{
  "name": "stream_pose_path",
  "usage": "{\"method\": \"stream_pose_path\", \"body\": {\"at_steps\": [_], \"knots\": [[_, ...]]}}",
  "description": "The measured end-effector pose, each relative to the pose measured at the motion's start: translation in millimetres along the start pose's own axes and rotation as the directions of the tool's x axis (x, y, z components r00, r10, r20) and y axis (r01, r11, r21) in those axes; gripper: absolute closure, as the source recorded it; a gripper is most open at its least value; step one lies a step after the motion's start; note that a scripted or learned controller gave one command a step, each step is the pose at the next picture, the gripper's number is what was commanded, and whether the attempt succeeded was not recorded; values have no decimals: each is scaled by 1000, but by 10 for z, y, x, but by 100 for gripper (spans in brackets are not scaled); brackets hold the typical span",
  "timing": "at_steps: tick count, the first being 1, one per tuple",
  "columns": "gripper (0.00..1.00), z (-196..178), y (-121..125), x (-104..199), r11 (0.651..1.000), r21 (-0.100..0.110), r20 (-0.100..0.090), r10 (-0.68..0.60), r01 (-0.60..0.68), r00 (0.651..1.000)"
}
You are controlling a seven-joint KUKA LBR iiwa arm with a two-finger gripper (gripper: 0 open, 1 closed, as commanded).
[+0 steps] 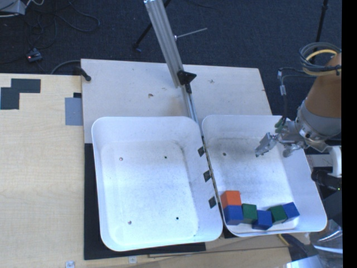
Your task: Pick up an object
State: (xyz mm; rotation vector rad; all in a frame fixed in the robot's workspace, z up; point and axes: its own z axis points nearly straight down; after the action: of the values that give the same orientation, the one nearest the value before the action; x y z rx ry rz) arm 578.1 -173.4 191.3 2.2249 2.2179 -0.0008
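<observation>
We see two white bins (148, 135) on a pale bench (134, 88) over dark carpet (100, 15); the gripper (277, 145) spreads wide, holding nothing.

Bright even overhead light, white bins (148, 128) near glare, soft faint shadows, dark floor (100, 21), slightly soft low-resolution focus

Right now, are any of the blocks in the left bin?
No, the blocks are clustered along the near edge of the right bin.

right bin (312, 205): 6 blocks (257, 212) crowd near wall | far floor open | left bin (106, 149): open | divider clips (205, 175) between
</observation>
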Motion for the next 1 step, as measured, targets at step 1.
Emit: {"method": "stream_pose_path", "body": {"at_steps": [1], "knots": [[0, 3, -13, 8, 1000, 3, -1, -1, 1, 1000]]}}
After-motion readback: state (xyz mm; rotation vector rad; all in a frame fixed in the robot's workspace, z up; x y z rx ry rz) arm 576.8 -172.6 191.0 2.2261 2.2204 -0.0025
